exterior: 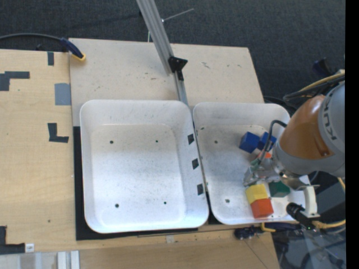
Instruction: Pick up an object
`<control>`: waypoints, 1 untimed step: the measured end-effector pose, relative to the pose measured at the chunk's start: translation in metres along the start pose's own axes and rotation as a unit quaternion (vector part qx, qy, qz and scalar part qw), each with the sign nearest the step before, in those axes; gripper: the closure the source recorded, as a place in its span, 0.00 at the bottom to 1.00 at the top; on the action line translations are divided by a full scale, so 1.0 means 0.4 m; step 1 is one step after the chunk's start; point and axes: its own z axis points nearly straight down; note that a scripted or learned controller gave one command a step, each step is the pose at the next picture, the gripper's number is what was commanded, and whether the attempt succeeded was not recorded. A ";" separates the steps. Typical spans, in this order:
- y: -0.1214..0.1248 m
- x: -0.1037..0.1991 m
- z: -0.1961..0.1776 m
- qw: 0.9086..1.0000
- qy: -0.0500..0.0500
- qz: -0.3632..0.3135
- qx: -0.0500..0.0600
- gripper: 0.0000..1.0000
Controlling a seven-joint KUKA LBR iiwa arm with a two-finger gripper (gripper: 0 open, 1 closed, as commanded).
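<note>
In right bin, at its 4 o'clock corner: gripper low among cluster of small objects. Yellow block just below it at 6 o'clock, red block touching yellow, green block at 4 o'clock, blue object at 12 o'clock. Cannot tell gripper state; wrist hides it. Nothing visibly lifted, so pick judged not yet done; grasp and lift remain. Left bin beside.
</note>
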 end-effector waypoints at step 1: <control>0.004 -0.012 -0.107 1.000 -0.001 0.000 -0.003 1.00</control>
